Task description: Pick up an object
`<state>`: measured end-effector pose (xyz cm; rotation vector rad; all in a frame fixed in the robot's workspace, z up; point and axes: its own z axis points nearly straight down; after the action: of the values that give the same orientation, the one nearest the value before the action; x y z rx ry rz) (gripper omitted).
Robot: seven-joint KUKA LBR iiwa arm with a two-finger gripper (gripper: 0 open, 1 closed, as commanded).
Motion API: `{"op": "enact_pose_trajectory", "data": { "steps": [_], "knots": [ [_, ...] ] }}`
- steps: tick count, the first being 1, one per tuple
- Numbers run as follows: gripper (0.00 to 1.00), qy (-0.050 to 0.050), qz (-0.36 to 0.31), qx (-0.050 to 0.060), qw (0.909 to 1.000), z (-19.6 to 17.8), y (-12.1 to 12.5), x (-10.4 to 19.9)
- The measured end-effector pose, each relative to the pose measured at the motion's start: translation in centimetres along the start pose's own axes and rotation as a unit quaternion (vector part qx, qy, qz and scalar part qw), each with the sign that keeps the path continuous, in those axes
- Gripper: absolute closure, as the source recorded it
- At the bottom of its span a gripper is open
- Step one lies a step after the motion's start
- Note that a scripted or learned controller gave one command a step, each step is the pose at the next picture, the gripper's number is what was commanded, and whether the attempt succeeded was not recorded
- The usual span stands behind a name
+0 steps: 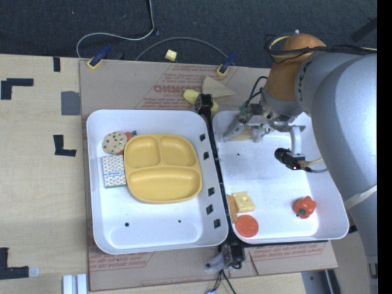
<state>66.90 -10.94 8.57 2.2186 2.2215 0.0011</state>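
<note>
My gripper [244,130] is low over the far left corner of the right bin [269,173], close to the divider between the bins. A small tan patch shows right at its tip, and I cannot make out what that is. Near the front of this bin lie a yellow block [243,202], an orange disc [247,226] and a red pepper-like toy [304,206], all apart from the gripper. The left bin [153,228] holds a yellow divided plate [163,167], a cookie [114,142] and a small patterned box [113,171].
The grey arm [343,115] covers the right bin's far right side. A black fitting on a cable [288,158] hangs over the bin floor. Behind the bins on the cardboard lie a yellow object [192,95], a small yellow cube [171,55] and two clamps [98,57].
</note>
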Motion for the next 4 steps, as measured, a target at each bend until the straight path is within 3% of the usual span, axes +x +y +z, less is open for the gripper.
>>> {"op": "enact_pose_trajectory", "data": {
  "steps": [2,3,4],
  "knots": [
    [0.0,0.0,0.0,0.001,1.0,0.0,0.0,1.0],
    [0.0,0.0,0.0,-0.001,1.0,0.0,0.0,-1.8],
    [0.0,0.0,-0.001,0.0,1.0,0.0,0.0,1.0]
  ]
}}
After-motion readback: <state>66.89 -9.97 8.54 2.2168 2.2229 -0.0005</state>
